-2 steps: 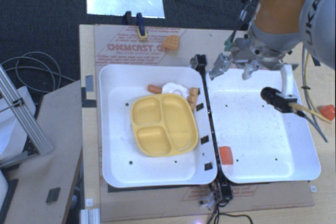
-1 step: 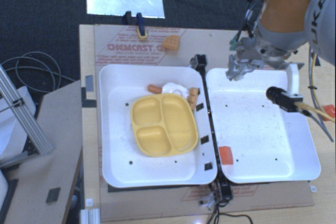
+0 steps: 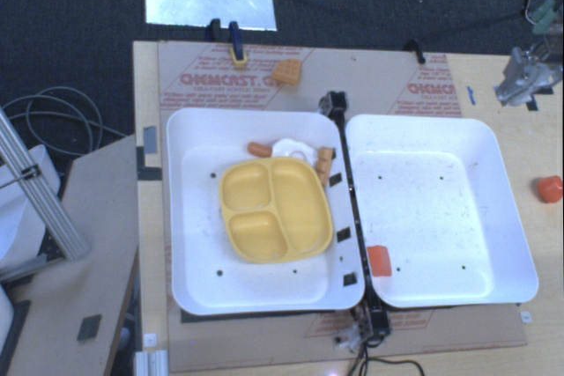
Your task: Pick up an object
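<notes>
Bench: glossy white bins point(image 3: 423, 207) | sectioned yellow plastic tray point(image 3: 273, 209) | tool point(image 3: 526, 77) state unclear

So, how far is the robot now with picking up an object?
Nothing looks done yet. The gripper is at the bench's far right edge, outside both bins, with no object seen in it. The yellow tray lies in the left bin, the orange block in the right bin. Reaching, grasping and lifting are all left.
</notes>
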You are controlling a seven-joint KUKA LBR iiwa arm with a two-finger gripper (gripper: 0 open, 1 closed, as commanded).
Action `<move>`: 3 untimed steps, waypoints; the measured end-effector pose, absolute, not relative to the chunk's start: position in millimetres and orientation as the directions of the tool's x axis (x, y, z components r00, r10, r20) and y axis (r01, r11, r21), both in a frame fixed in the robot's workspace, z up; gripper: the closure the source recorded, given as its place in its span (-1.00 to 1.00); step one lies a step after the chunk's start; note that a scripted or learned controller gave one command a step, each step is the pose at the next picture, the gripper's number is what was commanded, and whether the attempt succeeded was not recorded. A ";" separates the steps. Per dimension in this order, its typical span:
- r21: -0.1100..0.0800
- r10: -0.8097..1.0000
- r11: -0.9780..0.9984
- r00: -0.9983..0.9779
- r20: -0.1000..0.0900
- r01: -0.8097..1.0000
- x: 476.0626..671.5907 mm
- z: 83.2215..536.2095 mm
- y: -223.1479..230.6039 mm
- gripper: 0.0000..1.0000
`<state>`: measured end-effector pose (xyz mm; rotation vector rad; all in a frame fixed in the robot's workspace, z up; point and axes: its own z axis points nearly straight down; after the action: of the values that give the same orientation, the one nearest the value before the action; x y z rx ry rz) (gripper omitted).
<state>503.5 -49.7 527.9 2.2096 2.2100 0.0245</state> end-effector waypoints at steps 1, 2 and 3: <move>0.004 1.000 0.004 -0.004 0.000 1.000 505.9 517.1 -46.6 -1.00; 0.004 1.000 0.004 -0.004 0.000 1.000 505.9 517.1 -46.6 -1.00; 0.004 1.000 0.004 -0.004 0.000 1.000 505.9 517.1 -46.6 -1.00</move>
<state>505.9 -46.6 517.1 2.2150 2.2234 0.0040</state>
